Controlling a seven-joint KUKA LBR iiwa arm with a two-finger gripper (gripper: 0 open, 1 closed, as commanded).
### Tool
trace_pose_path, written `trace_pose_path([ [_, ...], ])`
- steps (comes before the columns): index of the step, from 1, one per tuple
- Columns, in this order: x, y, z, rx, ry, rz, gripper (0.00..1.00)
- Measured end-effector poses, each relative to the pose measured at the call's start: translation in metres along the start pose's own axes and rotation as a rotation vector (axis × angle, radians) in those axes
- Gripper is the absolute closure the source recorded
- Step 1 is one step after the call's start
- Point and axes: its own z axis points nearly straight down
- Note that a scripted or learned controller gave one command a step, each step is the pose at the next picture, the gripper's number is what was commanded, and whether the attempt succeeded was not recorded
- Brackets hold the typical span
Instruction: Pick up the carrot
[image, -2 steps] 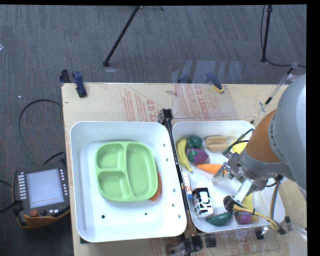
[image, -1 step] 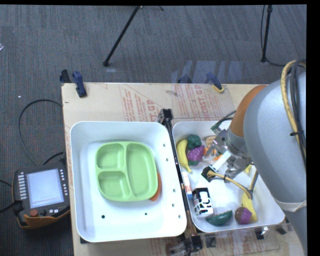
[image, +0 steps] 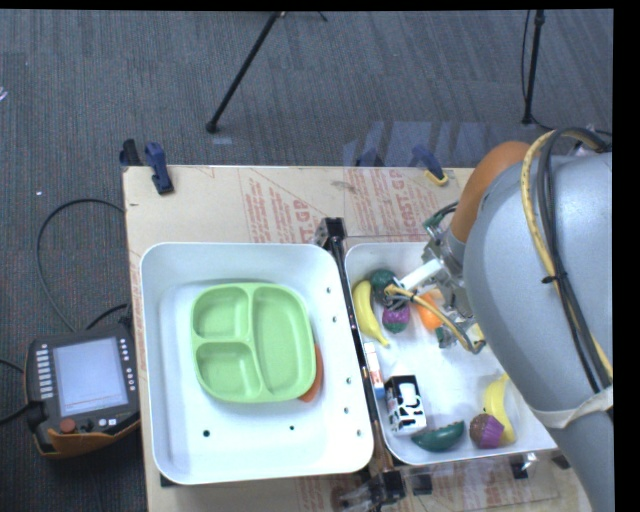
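The carrot (image: 428, 313) (orange bit, I think) lies in the right bin (image: 455, 400), toward its 12 o'clock end, just at 3 o'clock of the purple piece (image: 396, 318) and near the banana (image: 366, 312). Prob. light, stiff, slick plastic; best taken across its middle. The arm (image: 545, 290) leans in from 3 o'clock, wrist low over it. The claw (image: 432, 298) is w/ it, but I can't tell its state.

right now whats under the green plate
An orange edge pokes out under the green plate, at its lower right, in the left bin. The rest is covered, so what it is can't be told.
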Motion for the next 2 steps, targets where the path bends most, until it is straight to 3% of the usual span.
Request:
trace_pose_path([
  [1, -0.070, -0.046, 0.000, 0.000, 0.005, 0.018, 0.00],
  [2, -0.008, -0.012, -0.002, -0.004, 0.010, 0.174, 0.00],
])
